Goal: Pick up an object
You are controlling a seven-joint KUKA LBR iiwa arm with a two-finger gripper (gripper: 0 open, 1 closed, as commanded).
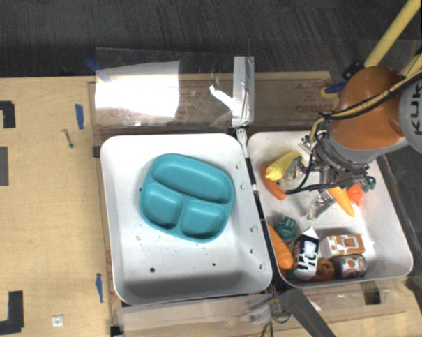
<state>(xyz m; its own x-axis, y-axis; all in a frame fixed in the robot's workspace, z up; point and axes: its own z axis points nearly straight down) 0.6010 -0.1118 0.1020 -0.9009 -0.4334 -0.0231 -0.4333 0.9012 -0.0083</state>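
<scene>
My gripper [328,191] reaches down into the right bin [395,222], under the arm's orange band [366,115]. Right beside it lies an orange carrot-like toy [346,200] with a green end; I cannot tell whether they touch. A yellow toy [281,165] and a small orange piece [276,191] lie to the gripper's left. Along the bin's front are a larger carrot [281,247], a green piece [287,227], a black-and-white carton [307,255], a small brown-and-white box [342,244] and a can [343,267].
The left bin [124,259] holds a teal divided plate [187,196]. A clear plastic sheet [173,96] stands behind the bins. Cables hang from the wrist over the right bin's back. A yellow pole [397,25] crosses the top right.
</scene>
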